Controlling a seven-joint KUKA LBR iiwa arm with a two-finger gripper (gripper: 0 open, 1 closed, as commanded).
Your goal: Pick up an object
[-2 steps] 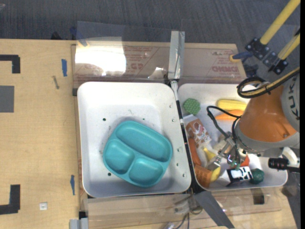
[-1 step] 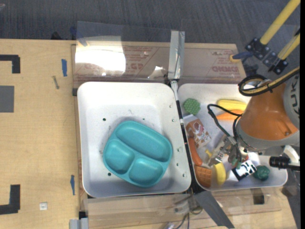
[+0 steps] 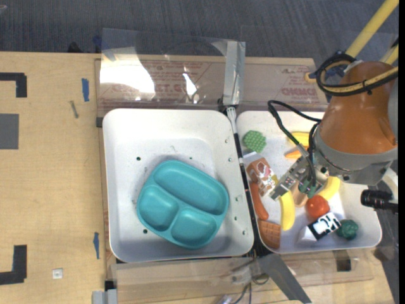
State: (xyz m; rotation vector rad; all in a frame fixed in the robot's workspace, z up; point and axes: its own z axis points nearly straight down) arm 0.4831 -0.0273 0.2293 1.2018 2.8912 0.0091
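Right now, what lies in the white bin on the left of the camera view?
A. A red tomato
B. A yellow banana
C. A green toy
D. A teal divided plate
D: the left bin holds a teal divided plate with three compartments, while the banana, the red tomato and the green toy lie in the right bin.

Grey carpet floor (image 3: 190, 8), light wooden bench (image 3: 50, 170)

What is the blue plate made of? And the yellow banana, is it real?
The blue plate looks like smooth moulded plastic: one even teal colour, rounded dividers, a soft sheen. The banana is probably a plastic toy, since its yellow is flat and spotless, though the view is too small to be sure.
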